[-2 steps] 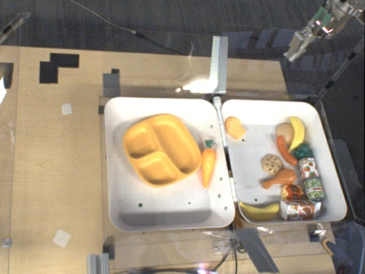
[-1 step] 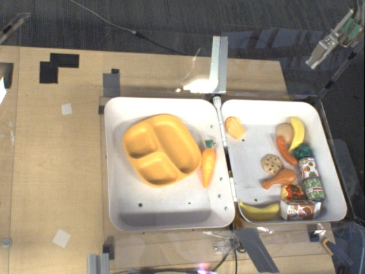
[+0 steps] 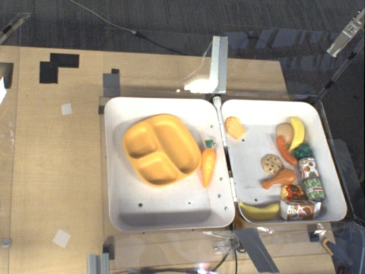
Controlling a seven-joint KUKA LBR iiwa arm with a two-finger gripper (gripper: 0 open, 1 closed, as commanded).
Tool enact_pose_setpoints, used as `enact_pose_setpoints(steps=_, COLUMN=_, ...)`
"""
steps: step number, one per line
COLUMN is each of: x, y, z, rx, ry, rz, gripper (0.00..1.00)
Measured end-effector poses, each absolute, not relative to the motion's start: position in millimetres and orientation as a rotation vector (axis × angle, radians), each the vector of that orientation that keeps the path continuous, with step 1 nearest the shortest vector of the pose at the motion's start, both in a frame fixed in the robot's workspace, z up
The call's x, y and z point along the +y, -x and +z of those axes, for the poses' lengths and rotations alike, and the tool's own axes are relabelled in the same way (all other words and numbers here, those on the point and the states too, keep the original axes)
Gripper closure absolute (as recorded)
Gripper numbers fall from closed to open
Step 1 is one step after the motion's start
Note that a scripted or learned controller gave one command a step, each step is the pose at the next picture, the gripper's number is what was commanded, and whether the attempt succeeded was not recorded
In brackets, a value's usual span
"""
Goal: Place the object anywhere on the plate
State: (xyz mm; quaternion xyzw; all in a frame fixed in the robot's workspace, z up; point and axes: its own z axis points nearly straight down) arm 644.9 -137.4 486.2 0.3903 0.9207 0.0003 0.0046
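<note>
Two white bins are sitting side by side on my remote bench. I am reading them from the near edge outward, taking the yellow plate (image 3: 157,148) as my marker.

Nearest to me, right of the plate and below it, a banana (image 3: 259,211) is lying along the near wall of the right bin (image 3: 337,205), with a printed carton (image 3: 297,209) pressing against its end. These look tumbled there as spare stock, not set out for use.

Level with the plate, the carrot (image 3: 208,165) is resting just off the plate's right rim, so close that I cannot say whether they are touching. Its green top is pointing away from me. It is sharing the left bin (image 3: 117,213) with the plate alone, so I am judging it to be the task's object, waiting on the bin floor and not yet on the plate.

Further right, a drumstick (image 3: 279,178), a cookie (image 3: 271,163) and a labelled can (image 3: 311,178) are crowding together. Beyond them a sausage (image 3: 285,150) and a second banana (image 3: 296,131) are leaning on each other.

Past the plate's far right corner, a ridged pastry (image 3: 234,127) is sitting alone by the divider. A metal post (image 3: 218,67) is standing behind both bins.

Whether the gripper is spread or pressed together, I cannot tell.
</note>
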Motion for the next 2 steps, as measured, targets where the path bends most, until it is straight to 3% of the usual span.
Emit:
enact_pose_setpoints(steps=1, x=-193, y=-618.6, z=488, rx=2.975, ry=-0.975, rz=0.0, gripper=1.0)
enact_pose_setpoints(steps=2, x=-149, y=-584.8, z=370, rx=3.053, ry=-0.719, rz=0.001, gripper=1.0)
